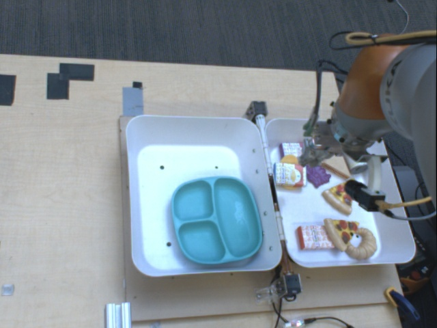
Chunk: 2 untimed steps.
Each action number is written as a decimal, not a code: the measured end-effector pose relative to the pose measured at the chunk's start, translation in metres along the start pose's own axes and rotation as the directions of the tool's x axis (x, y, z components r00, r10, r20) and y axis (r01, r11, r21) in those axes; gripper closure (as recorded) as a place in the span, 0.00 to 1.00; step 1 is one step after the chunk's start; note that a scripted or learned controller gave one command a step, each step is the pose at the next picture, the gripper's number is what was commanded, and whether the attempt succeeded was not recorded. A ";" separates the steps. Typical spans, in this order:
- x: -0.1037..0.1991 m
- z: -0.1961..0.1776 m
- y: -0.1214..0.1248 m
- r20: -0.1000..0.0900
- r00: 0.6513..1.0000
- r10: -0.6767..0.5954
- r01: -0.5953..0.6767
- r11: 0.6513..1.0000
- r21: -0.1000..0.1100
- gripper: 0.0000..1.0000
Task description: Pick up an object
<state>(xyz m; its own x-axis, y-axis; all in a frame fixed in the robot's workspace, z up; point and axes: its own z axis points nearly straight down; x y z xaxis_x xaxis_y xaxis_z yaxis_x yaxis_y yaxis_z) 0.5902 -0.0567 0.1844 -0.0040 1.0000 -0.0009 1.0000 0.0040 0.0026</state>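
With the end effector (315, 150) low in the right bin (403, 251), its grip state impossible to tell, over the purple toy (318, 176) at its 6 o'clock, I would center on that toy, clear of the carton (289, 175).

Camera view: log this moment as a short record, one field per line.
left bin: holds a teal divided plate
right bin: toy food, including a purple piece, pizza slice, pretzel and red-and-white packet
arm: reaches in from the right, over the right bin's far end
gripper: low over the small packets at the far end; finger state unclear
object lifted: none seen
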 end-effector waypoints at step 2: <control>-0.140 0.022 0.079 0.001 1.000 -0.001 0.001 1.000 -0.002 0.00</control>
<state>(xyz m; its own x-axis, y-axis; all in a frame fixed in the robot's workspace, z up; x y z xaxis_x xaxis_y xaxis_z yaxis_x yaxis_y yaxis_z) 0.6696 -0.1968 0.1627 -0.0051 1.0000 -0.0015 1.0000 0.0051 0.0043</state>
